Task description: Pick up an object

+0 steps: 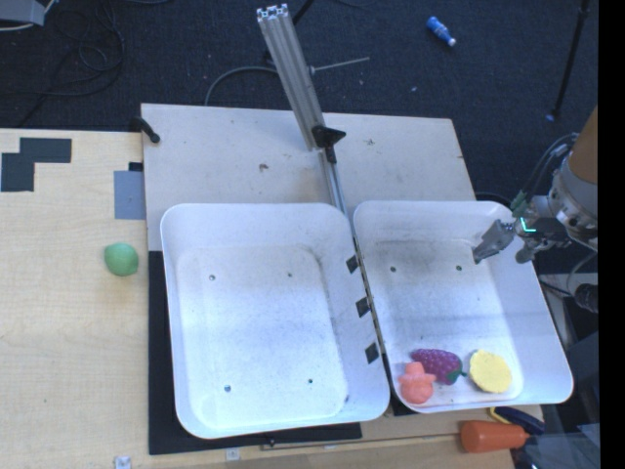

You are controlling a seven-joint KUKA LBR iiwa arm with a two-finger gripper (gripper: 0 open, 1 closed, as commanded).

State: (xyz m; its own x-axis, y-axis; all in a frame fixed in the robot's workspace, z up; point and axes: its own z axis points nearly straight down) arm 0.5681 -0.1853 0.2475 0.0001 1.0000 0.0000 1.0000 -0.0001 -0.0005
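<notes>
Your grey two-finger gripper point(510, 242) hung over the right white bin's point(430, 225) far edge, seemingly spread and holding nothing.
The purple grape-bunch toy point(437, 362), orange toy point(418, 384) and yellow disc point(490, 371) lay well apart from it, clustered at the near edge; your reach ran toward the camera.

Even, diffuse overhead lighting; moderate brightness. The two white bins, left point(259, 320) and right point(454, 301), are the brightest areas and near overexposure along their rims, with faint grey mottling on their floors. Shadows are soft and short: a thin dark line under the bins' near edges and beside the slanted metal rail point(298, 76). The dark carpet point(195, 37) beyond the table point(234, 154) is underexposed, its cables barely resolved. Overall sharpness is low, with soft edges and compression grain; the gripper point(508, 237) at right appears blurred. No marked edge distortion.
</notes>
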